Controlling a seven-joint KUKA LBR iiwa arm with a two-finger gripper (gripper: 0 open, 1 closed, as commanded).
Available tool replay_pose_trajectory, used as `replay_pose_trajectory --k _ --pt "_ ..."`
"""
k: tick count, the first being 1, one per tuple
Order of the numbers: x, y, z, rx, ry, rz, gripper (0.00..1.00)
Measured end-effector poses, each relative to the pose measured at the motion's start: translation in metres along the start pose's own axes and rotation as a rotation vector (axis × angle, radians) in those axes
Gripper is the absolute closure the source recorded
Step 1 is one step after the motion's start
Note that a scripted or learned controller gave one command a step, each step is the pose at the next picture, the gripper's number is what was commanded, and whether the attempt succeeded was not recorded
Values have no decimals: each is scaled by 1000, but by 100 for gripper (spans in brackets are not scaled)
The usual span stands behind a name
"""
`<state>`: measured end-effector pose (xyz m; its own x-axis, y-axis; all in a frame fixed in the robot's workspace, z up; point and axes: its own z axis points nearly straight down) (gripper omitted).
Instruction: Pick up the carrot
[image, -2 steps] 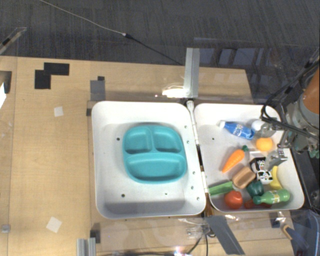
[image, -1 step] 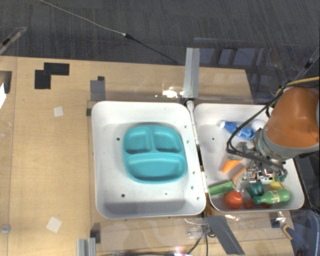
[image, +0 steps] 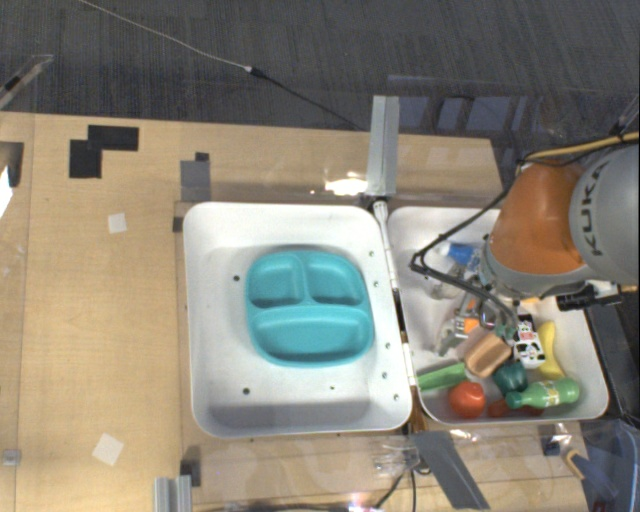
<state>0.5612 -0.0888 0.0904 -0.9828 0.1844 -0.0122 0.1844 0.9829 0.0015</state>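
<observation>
In the right bin (image: 430, 228) lies a pile of toy food. An orange-red piece (image: 466, 400) with a green stalk-like piece (image: 440, 377) beside it lies at the bin's front left; this looks like the carrot, though I cannot be sure. My gripper (image: 468, 326) hangs low over the middle of this bin, under the orange wrist band (image: 535, 225). It is just above and behind a tan bread-like piece (image: 487, 352). The carrot lies in front of the gripper, apart from it. I see nothing clearly held.
A teal divided plate (image: 305, 305) lies in the left bin (image: 215, 300). Around the gripper are a yellow banana (image: 549, 345), a green bottle (image: 545, 393), a teal pepper (image: 510, 378), a small white block (image: 527, 340) and a blue item (image: 461, 253). Black cables loop off the wrist.
</observation>
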Motion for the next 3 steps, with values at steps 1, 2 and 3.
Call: replay_pose_trajectory --k 1,2,3 --pt "-3 2 -13 -1 -9 -8 100" --pt "-35 35 -97 -1 -1 258 100" --pt "-34 34 -96 0 2 259 0"
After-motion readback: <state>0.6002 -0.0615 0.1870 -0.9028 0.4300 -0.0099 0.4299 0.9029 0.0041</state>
